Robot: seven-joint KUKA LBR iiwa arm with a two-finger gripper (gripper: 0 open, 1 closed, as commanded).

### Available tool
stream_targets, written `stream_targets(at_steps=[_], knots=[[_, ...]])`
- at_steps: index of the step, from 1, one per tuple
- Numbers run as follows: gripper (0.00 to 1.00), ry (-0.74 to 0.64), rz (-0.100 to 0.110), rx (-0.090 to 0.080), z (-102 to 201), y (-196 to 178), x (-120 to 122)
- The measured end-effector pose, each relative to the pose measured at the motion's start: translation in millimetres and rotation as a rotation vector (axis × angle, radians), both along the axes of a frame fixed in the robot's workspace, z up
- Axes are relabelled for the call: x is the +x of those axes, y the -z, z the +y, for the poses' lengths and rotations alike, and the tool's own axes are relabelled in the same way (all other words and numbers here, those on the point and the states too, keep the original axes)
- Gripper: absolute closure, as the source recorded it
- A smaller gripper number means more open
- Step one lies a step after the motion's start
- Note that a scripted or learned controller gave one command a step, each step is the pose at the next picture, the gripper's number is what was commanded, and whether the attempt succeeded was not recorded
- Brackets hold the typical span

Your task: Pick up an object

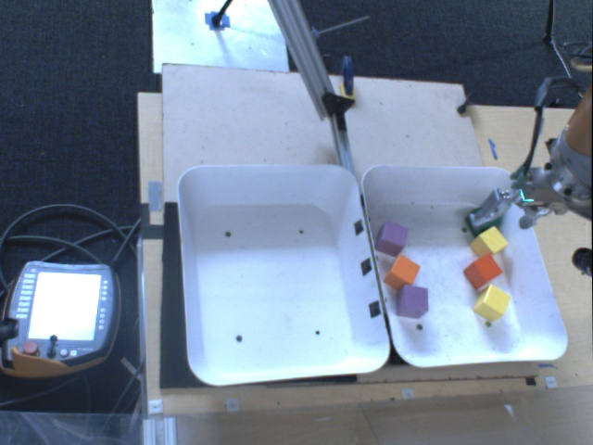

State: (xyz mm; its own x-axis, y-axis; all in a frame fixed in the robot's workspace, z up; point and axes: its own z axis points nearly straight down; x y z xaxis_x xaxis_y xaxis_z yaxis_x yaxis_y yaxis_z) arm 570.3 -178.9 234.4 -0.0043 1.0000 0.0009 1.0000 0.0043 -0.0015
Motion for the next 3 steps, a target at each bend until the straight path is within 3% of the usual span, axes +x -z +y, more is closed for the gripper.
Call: stream_targets(at_steps=[1, 3], knots=[[0.00, 0.000, -0.003, -0.001, 0.0, -1.9, 0.8], [0.00, 0.002, 0.001, -0.001, -1.6, 100.4, -0.5]])
